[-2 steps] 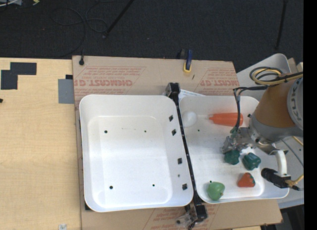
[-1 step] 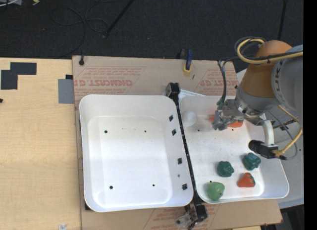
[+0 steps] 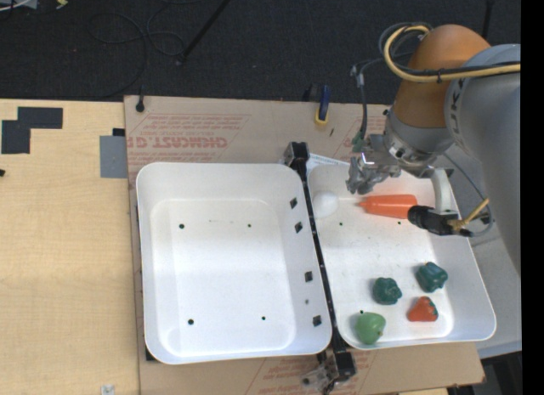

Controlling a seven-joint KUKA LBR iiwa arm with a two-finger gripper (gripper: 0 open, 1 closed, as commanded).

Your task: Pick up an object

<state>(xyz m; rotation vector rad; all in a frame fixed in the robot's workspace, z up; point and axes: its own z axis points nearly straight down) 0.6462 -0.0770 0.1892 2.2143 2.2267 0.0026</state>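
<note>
In the right bin lie an orange carrot-shaped toy near the back, a white rounded thing by the divider, two dark teal lumps, a red strawberry-like toy and a green rounded toy at the front. My gripper hangs over the back of this bin, just left of the carrot's tip and above it. Nothing shows between its fingers.
The left bin sits beside the right one, with black clips along the shared wall. Both bins rest on a cardboard sheet on the wooden bench. The arm's grey and orange body fills the upper right.
</note>
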